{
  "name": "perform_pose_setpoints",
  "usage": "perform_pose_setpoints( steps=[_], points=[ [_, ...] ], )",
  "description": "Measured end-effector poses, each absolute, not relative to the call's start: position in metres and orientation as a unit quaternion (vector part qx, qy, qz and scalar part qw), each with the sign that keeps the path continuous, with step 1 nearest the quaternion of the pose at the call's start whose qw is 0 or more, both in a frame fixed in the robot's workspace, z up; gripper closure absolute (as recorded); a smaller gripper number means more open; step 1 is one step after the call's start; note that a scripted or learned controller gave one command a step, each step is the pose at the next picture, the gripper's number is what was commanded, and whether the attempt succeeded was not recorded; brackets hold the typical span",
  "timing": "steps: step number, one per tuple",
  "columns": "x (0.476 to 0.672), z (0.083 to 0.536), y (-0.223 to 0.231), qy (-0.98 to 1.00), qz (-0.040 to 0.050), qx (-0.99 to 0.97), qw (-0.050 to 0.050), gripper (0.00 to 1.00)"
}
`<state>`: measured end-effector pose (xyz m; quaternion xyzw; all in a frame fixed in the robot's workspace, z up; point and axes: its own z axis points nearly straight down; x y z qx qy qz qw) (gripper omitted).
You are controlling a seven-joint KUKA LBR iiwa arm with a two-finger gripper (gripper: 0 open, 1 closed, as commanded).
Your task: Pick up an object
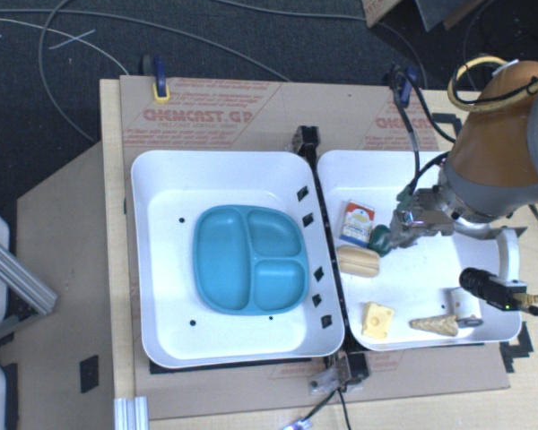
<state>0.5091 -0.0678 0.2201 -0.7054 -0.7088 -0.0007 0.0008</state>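
Observation:
The right bin (484, 280) holds several small items. A white, red and blue carton (359, 221) lies by its left wall, with a tan bread roll (358, 261) just below it. A small dark green object (379, 237) sits between the carton and the roll. My gripper (402, 228) is low over the bin's middle, its tip right beside the green object; whether it touches it I cannot tell. A yellow cheese wedge (377, 319) and a tan pizza-like slice (435, 326) lie near the front edge.
The left bin (152, 240) carries a blue divided plate (250, 259). A black divider with clips (317, 231) runs between the bins. The grey and orange arm (502, 141) covers the right bin's upper right part. Cables trail across the dark floor behind.

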Motion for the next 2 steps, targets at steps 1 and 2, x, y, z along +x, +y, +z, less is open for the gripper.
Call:
perform_pose_setpoints(
  steps=[1,2],
  points=[
    [0.506,0.227,-0.007,-0.709,-0.0007,-0.705,0.001,1.00],
    [0.516,0.221,0.049,-0.708,-0.0006,-0.706,0.000,1.00]
  ],
)
